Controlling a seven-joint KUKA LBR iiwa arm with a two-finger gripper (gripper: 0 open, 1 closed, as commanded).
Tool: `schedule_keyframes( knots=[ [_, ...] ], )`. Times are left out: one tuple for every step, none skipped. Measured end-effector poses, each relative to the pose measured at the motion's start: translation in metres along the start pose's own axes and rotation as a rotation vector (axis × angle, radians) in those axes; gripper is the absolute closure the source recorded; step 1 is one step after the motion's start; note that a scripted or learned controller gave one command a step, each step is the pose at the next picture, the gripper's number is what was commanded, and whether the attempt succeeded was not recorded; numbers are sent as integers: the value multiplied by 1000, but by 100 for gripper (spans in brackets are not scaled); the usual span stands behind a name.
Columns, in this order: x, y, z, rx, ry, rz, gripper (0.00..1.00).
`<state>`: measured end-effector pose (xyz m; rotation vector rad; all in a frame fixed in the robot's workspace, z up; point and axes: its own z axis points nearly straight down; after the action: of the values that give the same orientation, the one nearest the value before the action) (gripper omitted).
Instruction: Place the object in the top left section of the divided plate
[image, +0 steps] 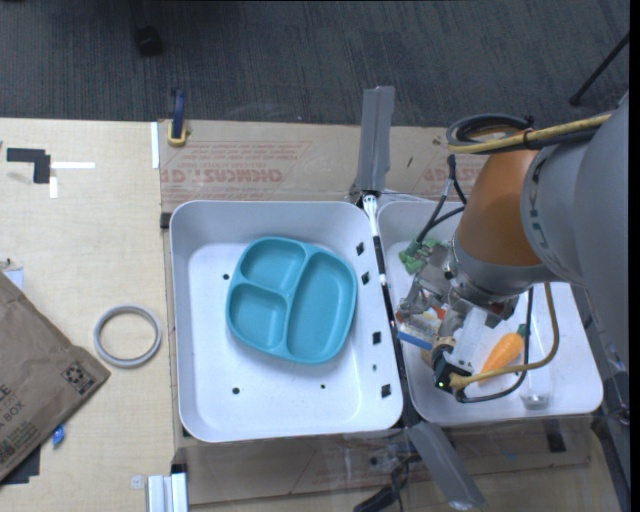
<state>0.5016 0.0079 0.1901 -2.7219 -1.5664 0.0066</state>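
A light blue divided plate (292, 298) with three sections lies in the left bin (200, 400), tilted a little; nothing lies in its sections. My gripper (428, 312) reaches down into the left part of the right bin (570, 400), among small items. An orange carrot-shaped object (502, 352) lies just right of it. A green item (412, 256) sits near the bin's back left, and a small orange and blue piece (413, 331) lies under the gripper's left side. The arm's wrist hides much of this bin.
A grey tape ring (127, 334) lies on the bench left of the bins, with a brown paper bag (35, 380) at the far left. A grey divider post (377, 135) stands behind the bins. Cables loop around the wrist (500, 380).
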Motion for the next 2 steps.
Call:
schedule_keyframes(
  knots=[
    [10, 8, -1, -1, 0, -134, 100],
    [61, -42, 0, 1, -1, -11, 100]
  ],
)
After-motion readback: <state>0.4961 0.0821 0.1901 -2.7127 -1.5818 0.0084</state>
